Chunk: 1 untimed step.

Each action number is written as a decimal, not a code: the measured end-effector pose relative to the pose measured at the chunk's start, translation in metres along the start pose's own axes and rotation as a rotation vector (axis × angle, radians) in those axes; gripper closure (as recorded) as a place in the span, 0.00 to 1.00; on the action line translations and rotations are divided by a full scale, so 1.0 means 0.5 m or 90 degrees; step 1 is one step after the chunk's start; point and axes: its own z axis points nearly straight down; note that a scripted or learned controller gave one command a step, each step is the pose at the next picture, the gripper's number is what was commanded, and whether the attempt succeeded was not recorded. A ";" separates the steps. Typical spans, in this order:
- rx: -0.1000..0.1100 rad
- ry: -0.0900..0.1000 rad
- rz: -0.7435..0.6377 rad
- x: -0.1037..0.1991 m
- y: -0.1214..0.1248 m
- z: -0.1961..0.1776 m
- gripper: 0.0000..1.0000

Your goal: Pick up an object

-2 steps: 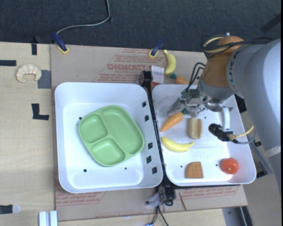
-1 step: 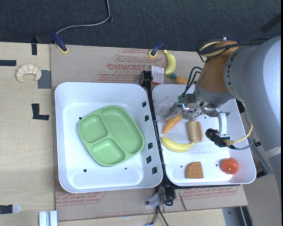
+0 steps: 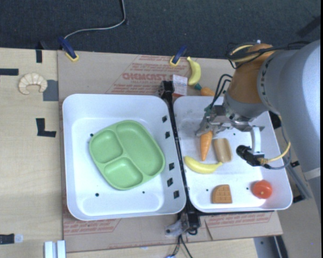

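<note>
While the grey arm with its orange band reaches in from the right, its gripper sits low over the right bin, just above the top end of a carrot. Whether its fingers are open or closed cannot be made out from this angle, and nothing can be seen caught between them. That carrot lies roughly upright in the view, and just to its right lies a tan bread roll, close beside it. Below the two, a yellow banana curves across the bin floor, its middle touching or nearly touching the carrot's lower tip. Nearer the front edge sit a brown waffle-like square and, well to its right, a red tomato. In the left bin rests a green divided plate, turned at a slant. Behind the bins, on the cardboard sheet covering the worktop, a second banana lies near the right bin's back rim, and a croissant sits far off to the left.
</note>
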 end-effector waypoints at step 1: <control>0.001 0.002 -0.001 0.140 -0.001 -0.256 1.00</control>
